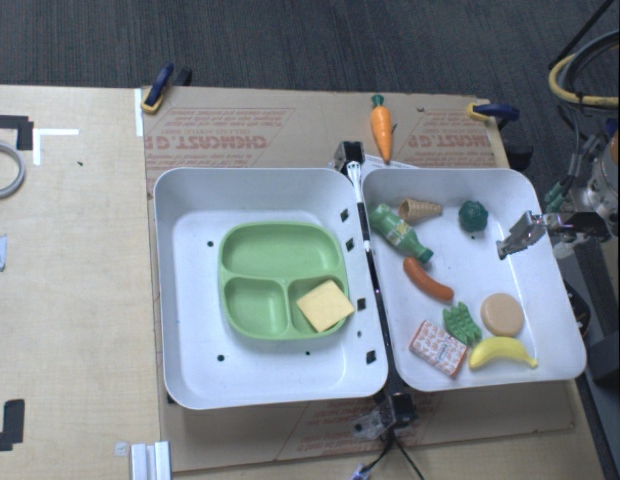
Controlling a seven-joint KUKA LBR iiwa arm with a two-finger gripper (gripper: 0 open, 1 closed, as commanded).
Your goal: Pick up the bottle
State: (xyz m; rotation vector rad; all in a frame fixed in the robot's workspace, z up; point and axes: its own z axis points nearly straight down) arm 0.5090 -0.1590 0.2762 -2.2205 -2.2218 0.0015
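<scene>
Camera view from above the bench: the grey arm enters at the right edge, mostly cut off by the frame, so little beyond its wrist is visible. Its gripper [517, 238] hangs over the right rim of the right bin [550, 368], metal fingers small and blurred; whether they are spread or closed cannot be told, and nothing shows between them.

The bottle [399, 233], green with a paler label band, lies on its side in the upper left part of that bin, close to the wall shared with the left bin [180, 298], neck pointing down and right toward a sausage [428, 279]. An ice cream cone [419, 208] lies just above it, a dark green round item [473, 216] farther right, too small to identify.

Lower in the bin sit a cookie [503, 314], a banana [503, 353], a leafy green piece [461, 323] and a small printed box [437, 347]. A green divided tray [280, 258] holding a yellow slice [324, 306] fills the left bin. A carrot [381, 128] rests on the cardboard beyond.
</scene>
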